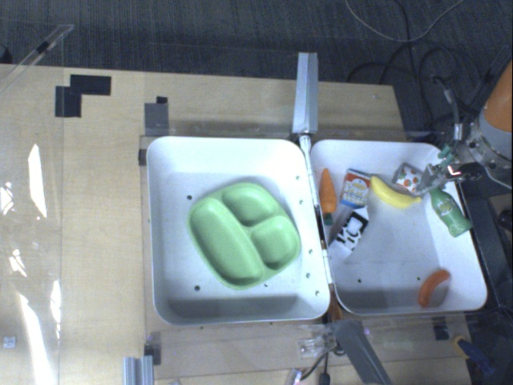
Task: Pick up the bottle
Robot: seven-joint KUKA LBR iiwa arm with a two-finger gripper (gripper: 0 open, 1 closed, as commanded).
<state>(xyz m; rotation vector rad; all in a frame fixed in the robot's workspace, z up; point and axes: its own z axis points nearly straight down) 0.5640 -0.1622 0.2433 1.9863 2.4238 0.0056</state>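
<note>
The gripper (442, 172) is hovering at the bottle's (449, 212) twelve o'clock (finger state: I cannot tell); it should be centring over the green body, avoiding the banana (393, 193).

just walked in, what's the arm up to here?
The KUKA arm reaches in from the right, with its gripper over the far right corner of the right bin, just above the green bottle lying against the right wall. The bottle is still down in the bin, not lifted. Around it lie a banana, a carrot, two small cartons and a sausage. The left bin holds a green divided tray.
</note>
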